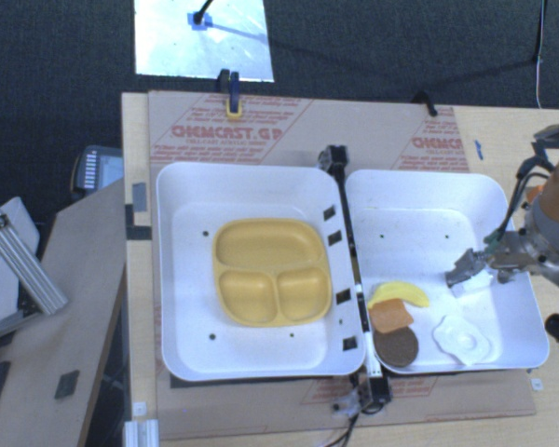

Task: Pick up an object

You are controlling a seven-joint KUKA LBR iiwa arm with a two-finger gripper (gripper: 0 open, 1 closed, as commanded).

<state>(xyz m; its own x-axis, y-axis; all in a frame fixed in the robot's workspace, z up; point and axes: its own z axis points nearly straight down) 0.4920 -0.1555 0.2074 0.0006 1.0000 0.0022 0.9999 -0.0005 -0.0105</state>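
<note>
Nearest the camera, along the front edge of the right bin (503,203), lie 4 small items in a loose cluster: a brown disc (397,345) close to the divider, an orange piece (391,316) touching its upper edge, a yellow banana-shaped piece (400,293) resting just above the orange one, and a white flat piece (462,338) (pale against the bin floor and hard to make out in detail) a little to the right of the disc. All 4 sit on the bin floor, none lifted.

To the left, the left bin (182,212) holds a yellow divided plate (265,270) with 3 compartments, 1 large at the back and 2 smaller at the front; it lies flat near the middle of that bin.

From the right side, the grey arm (554,217) reaches over the right bin's edge. Its gripper (466,270) hangs low over the bin, right of the banana-shaped piece and above the white piece, apart from both. Whether it is spread or pressed together cannot be told, and nothing is visibly gripped in it.

Both bins rest on a sheet of brown cardboard (289,128) printed with red lettering.
</note>
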